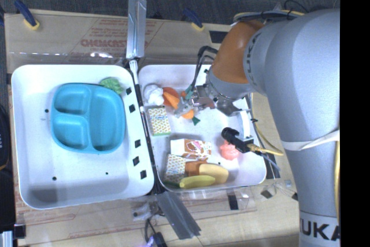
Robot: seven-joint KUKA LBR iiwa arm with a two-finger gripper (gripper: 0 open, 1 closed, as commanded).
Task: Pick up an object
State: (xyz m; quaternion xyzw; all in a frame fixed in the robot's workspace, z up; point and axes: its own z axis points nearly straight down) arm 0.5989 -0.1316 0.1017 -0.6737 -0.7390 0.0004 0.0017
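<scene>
The end effector is low in the right bin, just right of the carrot and close against it. How far open it is I cannot tell, and no object is visibly in its hold. The carrot looks like the likely target and lies on the bin floor, so I judge the pick not yet made: the approach appears done, while the grasp and the lift are left.

An orange piece lies just below and right of the carrot, and a white ball sits just left of it. A patterned square is near, below the carrot. Further below it come a box, a packet and, lowest, a banana. A pink toy sits well to the carrot's lower right.

The left bin, well left of the carrot, holds a blue plate with a green toy at the plate corner nearest the carrot. Both bins rest on the tabletop.
</scene>
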